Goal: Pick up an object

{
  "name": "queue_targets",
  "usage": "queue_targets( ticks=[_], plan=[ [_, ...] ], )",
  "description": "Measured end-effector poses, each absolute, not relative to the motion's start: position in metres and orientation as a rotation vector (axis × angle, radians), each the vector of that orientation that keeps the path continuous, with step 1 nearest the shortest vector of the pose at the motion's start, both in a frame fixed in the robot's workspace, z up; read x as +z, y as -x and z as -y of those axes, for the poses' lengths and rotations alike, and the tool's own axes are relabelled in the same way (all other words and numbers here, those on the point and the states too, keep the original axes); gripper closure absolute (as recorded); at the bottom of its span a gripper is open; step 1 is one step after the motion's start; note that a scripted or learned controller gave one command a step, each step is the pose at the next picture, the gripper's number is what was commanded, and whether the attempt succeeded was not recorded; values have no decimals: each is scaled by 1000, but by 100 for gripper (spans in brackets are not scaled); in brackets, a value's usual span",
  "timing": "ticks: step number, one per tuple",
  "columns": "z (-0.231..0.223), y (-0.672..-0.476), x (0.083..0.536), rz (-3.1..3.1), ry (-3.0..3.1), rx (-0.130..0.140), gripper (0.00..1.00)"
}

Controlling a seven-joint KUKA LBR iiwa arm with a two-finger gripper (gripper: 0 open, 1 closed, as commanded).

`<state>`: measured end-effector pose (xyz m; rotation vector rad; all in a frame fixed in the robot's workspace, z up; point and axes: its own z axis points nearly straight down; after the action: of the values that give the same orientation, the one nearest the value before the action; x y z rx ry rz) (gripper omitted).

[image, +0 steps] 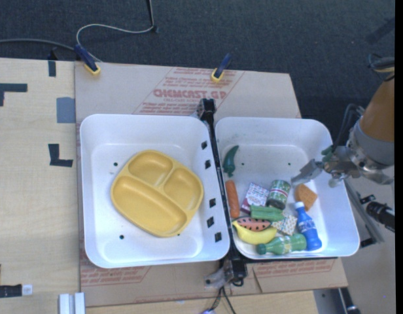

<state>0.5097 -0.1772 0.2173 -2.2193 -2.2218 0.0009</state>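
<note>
My gripper (318, 176) hangs over the right edge of the right bin (273, 128), its fingers spread open with nothing between them. Just below it lies an orange wedge (307, 195). To the left of the wedge stands a small dark can (278, 191), then a pink packet (256, 193) and a carrot (232, 198). A green pepper (230, 159) lies alone near the bin's left wall. Along the front sit a blue bottle (307, 227), a green bottle (280, 244), a banana (252, 236) and a watermelon slice (255, 226).
The left bin (97, 175) holds a yellow divided plate (157, 191). A black divider (213, 169) runs between the two bins. The bins rest on a cardboard sheet (123, 90) held by yellow clamps (87, 57). The arm's orange band (383, 113) is at the right.
</note>
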Motion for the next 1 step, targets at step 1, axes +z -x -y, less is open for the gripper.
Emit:
queue_targets(
  ticks=[1],
  plan=[
    [182,-529,90,2232,2231,-6,0]
  ],
)
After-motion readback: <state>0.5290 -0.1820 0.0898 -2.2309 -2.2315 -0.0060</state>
